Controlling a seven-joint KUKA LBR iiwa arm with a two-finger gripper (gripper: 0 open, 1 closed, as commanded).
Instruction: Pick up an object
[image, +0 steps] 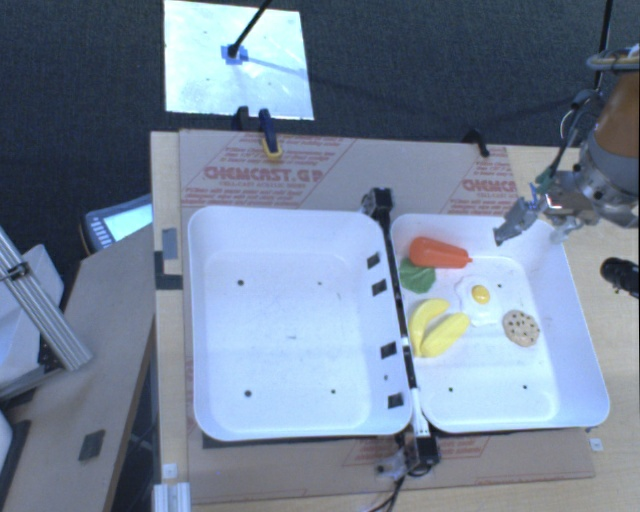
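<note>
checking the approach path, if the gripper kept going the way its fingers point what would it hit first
The gripper points down and left, toward the carrot in the right bin. Probably the carrot first, though height is hard to judge.

Dark carpet floor (80, 80), wooden bench (165, 180)

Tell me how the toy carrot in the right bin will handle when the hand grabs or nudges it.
The carrot looks like moulded plastic, so probably stiff and light. Its rounded, tapered body may roll or pivot if pushed from the side. It lies partly on the green piece, so a nudge could shift both. The glossy surface might slip between narrow fingertips.
</note>
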